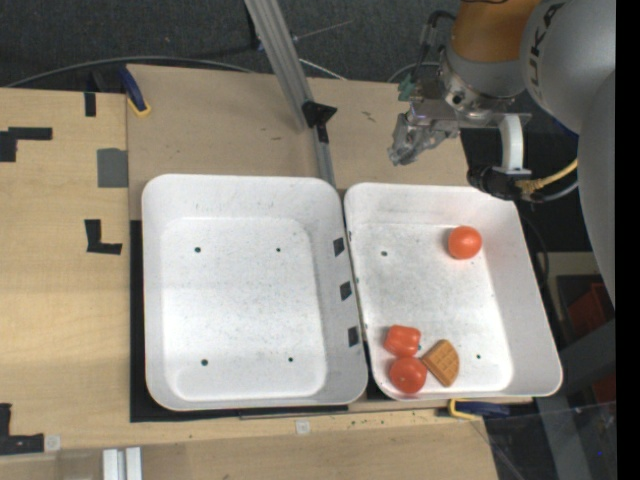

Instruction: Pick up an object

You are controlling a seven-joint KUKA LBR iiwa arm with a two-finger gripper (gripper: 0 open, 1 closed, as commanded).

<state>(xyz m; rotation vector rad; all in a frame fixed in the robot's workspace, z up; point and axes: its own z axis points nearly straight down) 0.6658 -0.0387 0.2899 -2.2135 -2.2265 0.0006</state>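
Grey metal two-finger claw (410, 150) hangs in the upper right of the frame, above the bench beyond the right bin's (500, 213) far rim; whether its fingers stand wide or narrow I cannot tell, and nothing shows between them; a round orange-red ball (464, 242) lies below and right of it; two red rounded pieces (402, 341) (407, 375) and a tan waffled biscuit (441, 362) cluster at lower centre-right.

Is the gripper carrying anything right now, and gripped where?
Nothing shows in the gripper; it hangs above the right bin's far edge. The three red pieces and the cracker lie inside it.
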